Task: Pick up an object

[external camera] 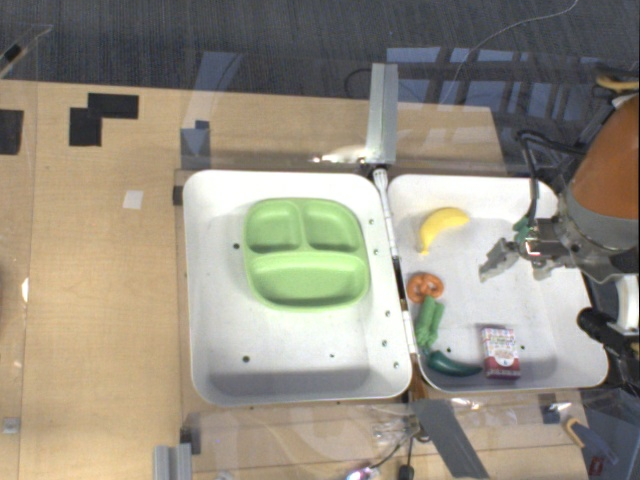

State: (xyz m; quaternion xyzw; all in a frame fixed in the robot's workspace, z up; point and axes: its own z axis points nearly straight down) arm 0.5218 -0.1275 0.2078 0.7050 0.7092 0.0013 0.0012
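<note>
The right bin point(560, 368) holds all the small things. The gripper point(503, 258) hangs over the middle of this bin, reaching in from the right. Its fingers point(493, 264) are a little apart, and nothing is between them.

The yellow banana point(441, 226) lies to the left of the fingers, a bit farther back in the bin, and does not touch them. The orange toy point(425, 286) sits by the bin's left wall, below the banana. Right under it are the green toy point(430, 321) and a dark green pepper point(449, 364) (both close to the bin's front left corner). The small red box point(500, 351) lies near the front wall, below the fingers and well apart from them.

The left bin point(215, 268) holds a green plate point(304, 250) with three parts.
</note>
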